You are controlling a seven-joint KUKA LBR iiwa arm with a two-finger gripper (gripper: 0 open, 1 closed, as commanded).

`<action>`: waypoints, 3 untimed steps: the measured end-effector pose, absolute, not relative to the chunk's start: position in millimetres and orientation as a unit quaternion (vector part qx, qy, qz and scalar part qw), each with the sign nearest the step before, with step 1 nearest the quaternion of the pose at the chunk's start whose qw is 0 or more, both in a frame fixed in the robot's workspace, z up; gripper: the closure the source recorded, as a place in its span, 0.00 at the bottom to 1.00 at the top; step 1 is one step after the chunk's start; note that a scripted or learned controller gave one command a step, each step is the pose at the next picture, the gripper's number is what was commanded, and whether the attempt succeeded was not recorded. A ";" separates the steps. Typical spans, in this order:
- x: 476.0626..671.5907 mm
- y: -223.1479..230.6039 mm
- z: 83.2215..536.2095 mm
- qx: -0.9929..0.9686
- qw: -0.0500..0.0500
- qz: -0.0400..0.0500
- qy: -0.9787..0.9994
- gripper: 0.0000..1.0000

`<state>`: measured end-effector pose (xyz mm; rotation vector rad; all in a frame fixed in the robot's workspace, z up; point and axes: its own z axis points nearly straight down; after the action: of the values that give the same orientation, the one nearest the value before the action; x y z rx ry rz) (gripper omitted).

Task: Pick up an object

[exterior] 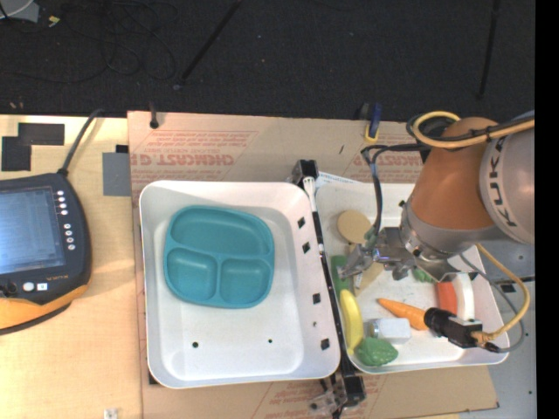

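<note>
Your trouble, if it comes, will come from crowding. The jaws hang low over the left part of the right bin [428,352], close to the raised wall where the two bins meet. A descent there could clip that wall instead of closing on anything. The tan disc [354,227] and a pale scrap [371,276] lie just beside them. Both look flat, and I judge flat pieces likely to slide away or slip out. Further right the things lie packed, so one closing could shove two at once and catch neither. You cannot tell whether the jaws are released or clenched, because the arm [454,190] overhangs them. Nothing shows between them, so count nothing as picked.

Now the containers. The left bin [227,347] holds one teal divided plate [218,256], lying flat in its upper half. The right bin holds every candidate for the task:
- the disc, near the top left
- a yellow banana [351,317] along the left wall
- a green lump [377,352] at the banana's lower end
- a small white block [390,329] just beside that
- an orange carrot [403,307] lying slantwise
- a red-and-white piece [447,295] at the right, close under the arm

The disc and the scrap lie nearest the jaws.
</note>
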<state>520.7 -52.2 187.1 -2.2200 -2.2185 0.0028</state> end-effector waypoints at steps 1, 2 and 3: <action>520.7 -52.2 187.0 -0.707 0.002 0.001 -0.707 0.00; 520.7 -52.2 187.0 -0.707 0.002 0.001 -0.707 0.00; 520.7 -52.2 187.0 -0.707 0.002 0.001 -0.707 0.00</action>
<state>520.7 -52.2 187.0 -2.2200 -2.2185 0.0028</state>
